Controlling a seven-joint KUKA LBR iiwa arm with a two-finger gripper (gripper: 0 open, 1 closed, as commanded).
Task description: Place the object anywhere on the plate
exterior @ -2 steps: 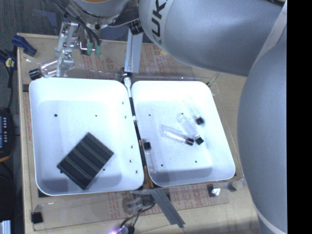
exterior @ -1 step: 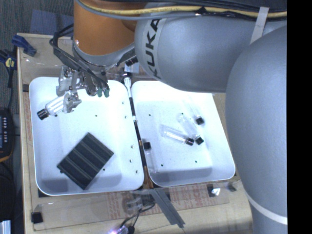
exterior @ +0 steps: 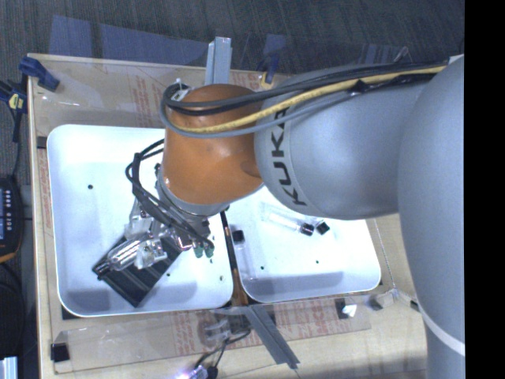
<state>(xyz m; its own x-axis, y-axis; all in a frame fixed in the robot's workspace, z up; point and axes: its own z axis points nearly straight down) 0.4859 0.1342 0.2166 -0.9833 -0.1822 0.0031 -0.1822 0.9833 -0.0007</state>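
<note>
Grey arm (exterior: 355, 148) is reaching over the left bin (exterior: 67, 172). Its gripper (exterior: 136, 253) is hanging low inside that bin; grip state cannot be told. 1 clear, black-tipped object (exterior: 301, 227) is lying in the adjoining right bin (exterior: 347, 268).

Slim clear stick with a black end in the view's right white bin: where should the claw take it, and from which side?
Probably mid-shaft, from straight above. The slim clear stick lies flat on the floor of the white bin, running left to right at a slight slant. Closing across its narrow width should suit, and nothing crowds its middle.
</note>
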